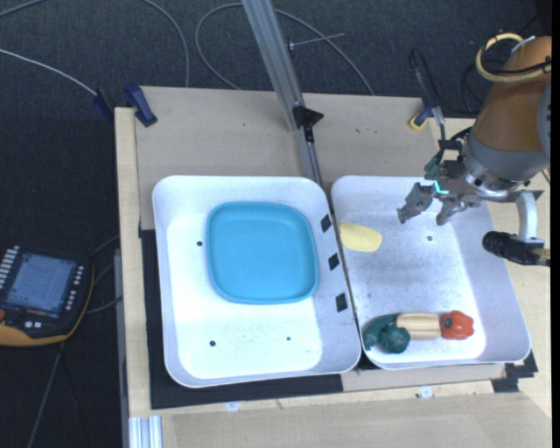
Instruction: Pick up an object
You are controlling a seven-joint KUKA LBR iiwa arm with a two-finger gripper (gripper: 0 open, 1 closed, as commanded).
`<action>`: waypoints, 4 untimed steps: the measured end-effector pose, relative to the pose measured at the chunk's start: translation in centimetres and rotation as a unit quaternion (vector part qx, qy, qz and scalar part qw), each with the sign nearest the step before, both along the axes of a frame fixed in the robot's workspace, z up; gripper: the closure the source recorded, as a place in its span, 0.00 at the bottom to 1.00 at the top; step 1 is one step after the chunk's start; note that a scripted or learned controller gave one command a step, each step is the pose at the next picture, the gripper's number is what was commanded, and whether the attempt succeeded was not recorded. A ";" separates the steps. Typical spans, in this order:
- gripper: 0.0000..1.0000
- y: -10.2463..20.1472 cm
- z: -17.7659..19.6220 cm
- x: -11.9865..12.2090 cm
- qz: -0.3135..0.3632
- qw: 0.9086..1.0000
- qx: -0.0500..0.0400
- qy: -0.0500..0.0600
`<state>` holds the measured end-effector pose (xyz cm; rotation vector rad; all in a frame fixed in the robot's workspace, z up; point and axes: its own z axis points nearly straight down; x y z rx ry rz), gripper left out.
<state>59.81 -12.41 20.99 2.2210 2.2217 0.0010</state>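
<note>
The tool hangs open and empty over the right bin's far end. The yellow object lies near, to its left, by the bin's left wall.

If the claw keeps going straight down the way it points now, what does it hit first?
Probably bare floor of the right bin. The claw hangs over its upper part, and the yellow piece lies off to the left, apart from it. Depth is hard to judge from this slant.

place: robot lab | evidence: teach pendant, floor cables, clamped bench
</note>
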 end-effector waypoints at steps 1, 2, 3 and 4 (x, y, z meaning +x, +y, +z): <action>0.00 0.0 0.0 0.0 0.000 1.000 0.000 0.000; 0.00 0.4 -5.6 -0.9 0.000 1.000 0.000 0.002; 0.00 0.5 -10.8 -1.1 0.000 1.000 0.000 0.002; 1.00 0.5 -9.5 -0.9 0.000 1.000 0.000 -0.001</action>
